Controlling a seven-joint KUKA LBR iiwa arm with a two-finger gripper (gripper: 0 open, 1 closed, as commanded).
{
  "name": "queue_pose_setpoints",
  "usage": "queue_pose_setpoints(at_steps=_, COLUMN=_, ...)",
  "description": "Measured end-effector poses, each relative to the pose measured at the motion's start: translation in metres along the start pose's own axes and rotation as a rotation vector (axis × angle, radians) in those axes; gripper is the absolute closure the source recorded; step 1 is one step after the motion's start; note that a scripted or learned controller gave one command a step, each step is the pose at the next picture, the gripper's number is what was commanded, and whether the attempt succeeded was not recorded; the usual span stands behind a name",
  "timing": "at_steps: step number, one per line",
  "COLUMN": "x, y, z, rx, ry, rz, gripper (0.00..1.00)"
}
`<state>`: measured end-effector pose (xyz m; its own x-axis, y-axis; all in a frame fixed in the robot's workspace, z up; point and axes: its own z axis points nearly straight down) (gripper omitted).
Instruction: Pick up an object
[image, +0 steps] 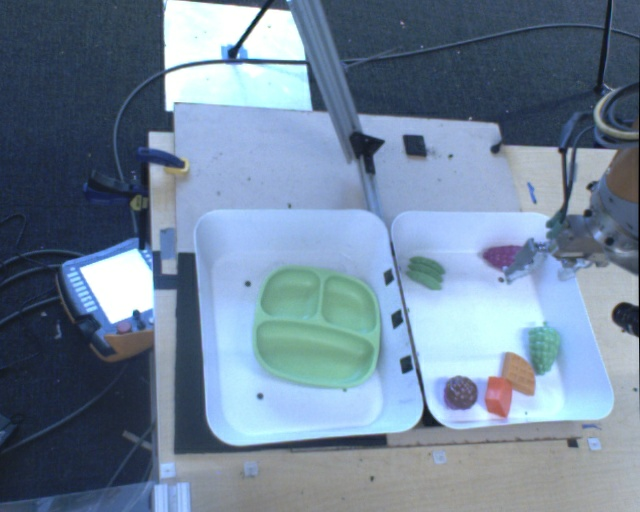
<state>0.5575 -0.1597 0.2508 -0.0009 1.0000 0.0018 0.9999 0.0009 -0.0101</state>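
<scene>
My gripper (522, 262) hangs touching the magenta toy (501, 256) in the right bin (600, 385). Whether its tips pinch it, I cannot tell.

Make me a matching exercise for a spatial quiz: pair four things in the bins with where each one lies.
Things:
1. green divided plate
2. green pea pod
3. magenta item
4. brown round item

Places:
A. right bin, near edge, left of the red piece
B. right bin, far left corner
C. left bin, middle
D. right bin, far side, beside the gripper

Pairs: 1-C, 2-B, 3-D, 4-A
</scene>
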Motion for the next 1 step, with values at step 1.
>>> queue_pose_setpoints(at_steps=1, x=0.0005, y=0.0023, z=-0.0067, rx=-0.012, ry=-0.002, rz=-0.003, gripper=0.00)
